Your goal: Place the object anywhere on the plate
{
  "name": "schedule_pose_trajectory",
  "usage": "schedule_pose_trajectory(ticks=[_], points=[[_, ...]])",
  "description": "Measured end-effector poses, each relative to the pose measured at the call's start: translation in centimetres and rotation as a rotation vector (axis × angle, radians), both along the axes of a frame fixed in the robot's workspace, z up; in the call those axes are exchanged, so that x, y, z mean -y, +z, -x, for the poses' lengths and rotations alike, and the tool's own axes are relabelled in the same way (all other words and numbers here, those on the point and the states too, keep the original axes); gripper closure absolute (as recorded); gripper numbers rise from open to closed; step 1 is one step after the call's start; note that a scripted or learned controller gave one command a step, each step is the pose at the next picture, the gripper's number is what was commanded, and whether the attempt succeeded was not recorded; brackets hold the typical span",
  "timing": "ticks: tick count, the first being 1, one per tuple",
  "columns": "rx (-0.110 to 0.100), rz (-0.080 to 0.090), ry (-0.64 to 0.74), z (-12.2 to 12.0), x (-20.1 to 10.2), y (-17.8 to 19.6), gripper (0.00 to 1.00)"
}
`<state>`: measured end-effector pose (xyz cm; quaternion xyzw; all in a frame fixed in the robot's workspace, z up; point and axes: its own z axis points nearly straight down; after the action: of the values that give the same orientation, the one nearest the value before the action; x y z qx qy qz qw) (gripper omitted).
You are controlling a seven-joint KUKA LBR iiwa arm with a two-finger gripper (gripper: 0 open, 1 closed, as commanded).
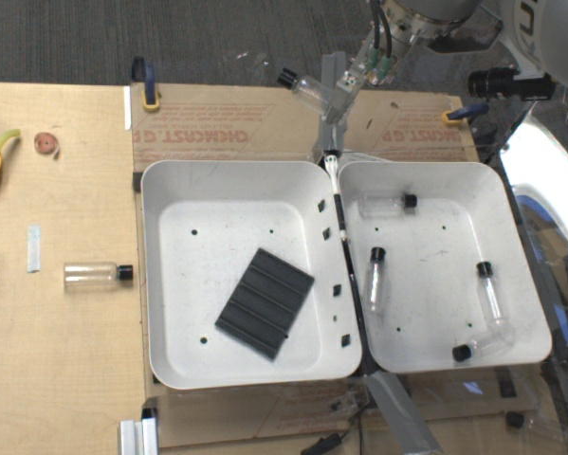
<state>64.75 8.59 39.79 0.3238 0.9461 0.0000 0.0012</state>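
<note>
In the left white bin (170,254) a dark grey ribbed rectangular plate (265,303) lies flat at a slant. Above the bins' far edge, the gripper (333,81) holds a clear plastic vial with a black cap (302,85). Four similar vials (375,278) lie in the right bin (511,254).

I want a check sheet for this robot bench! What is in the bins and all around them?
Surface: two white bins, left bin and right bin, on cardboard.
Job's things: dark ribbed plate lies flat in the left bin; clear bottle is at the tool above the bins' far edge.
Clutter: four clear black-capped bottles in the right bin, one near its left wall; another bottle on the wooden bench.
Grippers: tool raised over the seam between the bins.
Cables: wires at the wrist.
Surroundings: clamps hold the cardboard.
</note>
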Motion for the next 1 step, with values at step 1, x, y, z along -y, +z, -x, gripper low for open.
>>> schedule_pose_trajectory(ticks=[1], points=[[-0.003, 0.000, 0.180, 7.14, -3.48, -11.63, 1.00]])
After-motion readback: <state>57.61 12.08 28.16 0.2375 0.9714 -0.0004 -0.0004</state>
